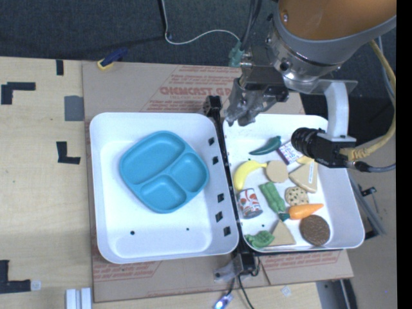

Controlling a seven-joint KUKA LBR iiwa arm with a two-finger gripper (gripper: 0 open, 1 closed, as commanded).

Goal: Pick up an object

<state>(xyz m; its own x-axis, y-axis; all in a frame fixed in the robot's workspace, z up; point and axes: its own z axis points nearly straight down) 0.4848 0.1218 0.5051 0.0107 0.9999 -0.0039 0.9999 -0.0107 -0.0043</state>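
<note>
— Two white bins are seen side by side on a bench. What is held in each?

— A blue divided plate [164, 170] is laid in the left bin [106, 240]. Toy foods are scattered in the right bin [351, 227]: a yellow banana [247, 170], a dark green pepper [266, 146], a red-and-white can [250, 202], an orange carrot [305, 210], a round brown cookie [315, 229], a green pickle [273, 196] and others packed close around them.

— Where is the arm placed?

— The gripper [239, 116] is positioned over the far left corner of the right bin, close to the divider between the bins, above bare white floor. Nothing is seen between its fingers. Whether they are parted or closed cannot be told, as they are blurred and dark.

— Which step is judged to be in hand?

— The approach, it is judged; no object is yet grasped. The nearest pieces, the pepper and the banana, are lying a little nearer the camera than the gripper.

— What is called for next?

— A shift toward one of those pieces, then a descent with the fingers set across its narrow width, is probably needed. The pile is crowded, so a neighbour could be nudged.
</note>
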